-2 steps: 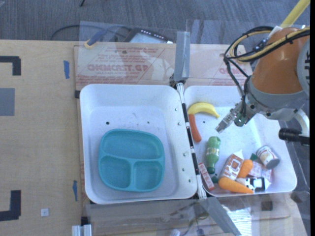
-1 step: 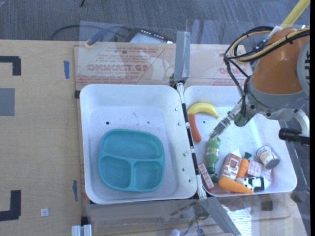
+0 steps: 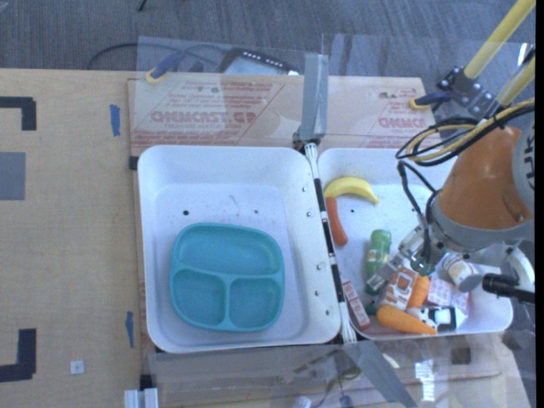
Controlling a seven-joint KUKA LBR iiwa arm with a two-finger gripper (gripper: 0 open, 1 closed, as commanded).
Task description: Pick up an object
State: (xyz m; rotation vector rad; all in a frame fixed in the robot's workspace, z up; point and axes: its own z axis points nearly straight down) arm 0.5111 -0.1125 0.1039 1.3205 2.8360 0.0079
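Observation:
The right bin (image 3: 387, 165) holds a yellow banana (image 3: 351, 189) at the back and a thin red-orange pepper (image 3: 337, 222) by the left wall. A green bottle (image 3: 377, 252) lies in the middle and an orange carrot (image 3: 405, 320) at the front. My gripper (image 3: 398, 269) hangs low over this bin, just right of the green bottle and above a printed snack packet (image 3: 396, 295). The grey arm with its orange band (image 3: 486, 185) covers the bin's right part. Nothing is visibly lifted.
The left bin (image 3: 170, 167) holds a teal divided plate (image 3: 227, 276). Near the carrot lie a small orange piece (image 3: 418, 290), a white round cup (image 3: 461, 272) and a red stick (image 3: 355, 305) by the divider. Yellow and black cables (image 3: 442, 134) loop behind the arm.

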